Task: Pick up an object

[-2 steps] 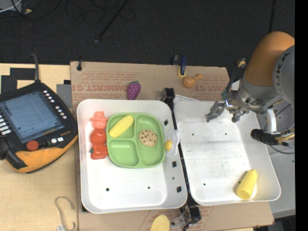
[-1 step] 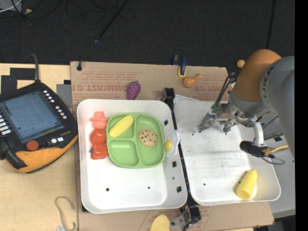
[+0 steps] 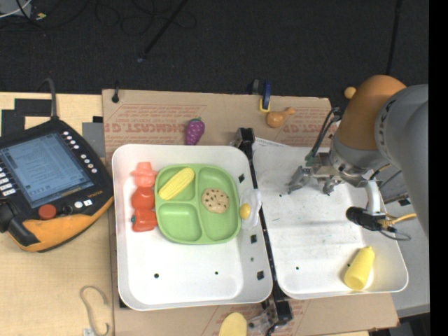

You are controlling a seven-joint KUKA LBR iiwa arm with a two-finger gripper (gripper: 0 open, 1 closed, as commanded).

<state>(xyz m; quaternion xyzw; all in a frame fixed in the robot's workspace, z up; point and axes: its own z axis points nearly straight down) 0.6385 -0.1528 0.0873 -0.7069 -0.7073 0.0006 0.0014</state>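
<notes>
Claw [image 3: 310, 178] is hovering over your right bin [image 3: 308, 271], fingers spread, gripping nothing. Yellow bottle [image 3: 359, 267] is lying near that bin's front right corner, long axis tilting, narrow end pointing up-right. Cardboard [image 3: 161, 121] is showing mirrored lettering, unreadable.

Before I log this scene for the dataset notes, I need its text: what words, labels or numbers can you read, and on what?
Red print on the cardboard sheet behind the bins: it appears upside down and repeated, but the letters are too blurred to read with certainty.
Screen of the teach pendant: lines of text, too small to read.
Buttons on the teach pendant: markings too small to read.
Toys, green tray and white bins: no text visible.
</notes>
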